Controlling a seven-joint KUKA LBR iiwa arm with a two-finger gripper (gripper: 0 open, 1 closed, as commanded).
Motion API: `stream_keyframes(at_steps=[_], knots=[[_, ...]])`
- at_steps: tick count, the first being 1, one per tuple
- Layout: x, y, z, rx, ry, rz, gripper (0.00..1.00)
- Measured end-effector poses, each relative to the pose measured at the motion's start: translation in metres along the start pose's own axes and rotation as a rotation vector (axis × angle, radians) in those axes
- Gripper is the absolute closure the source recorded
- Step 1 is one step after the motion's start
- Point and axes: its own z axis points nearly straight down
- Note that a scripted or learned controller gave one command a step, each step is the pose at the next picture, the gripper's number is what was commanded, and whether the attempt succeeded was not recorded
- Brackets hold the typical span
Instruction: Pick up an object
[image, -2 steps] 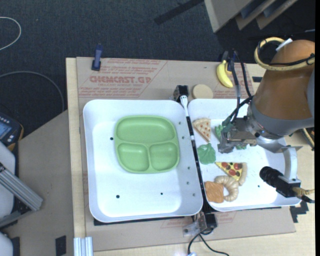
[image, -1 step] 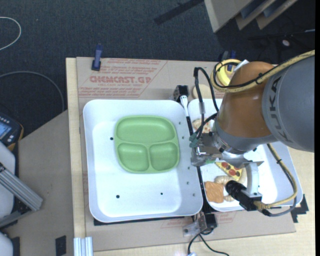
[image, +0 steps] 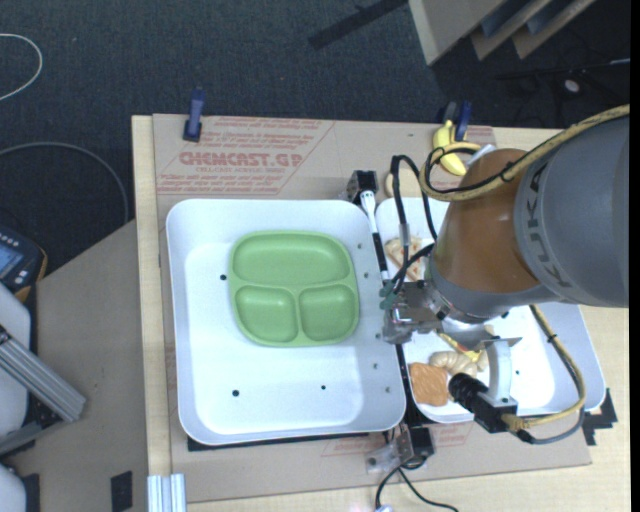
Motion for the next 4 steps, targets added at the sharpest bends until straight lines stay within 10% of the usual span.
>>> stream_keyframes(at_steps=[1,3,4], knots=[[-0.058,0.001,-0.002,-0.004,0.001,0.004,1.00],[0.021,0.001,-0.081,-0.011,0.001,-0.005,1.00],[-0.042,0.001,-0.200,-0.023,-0.002,0.003,1.00]])
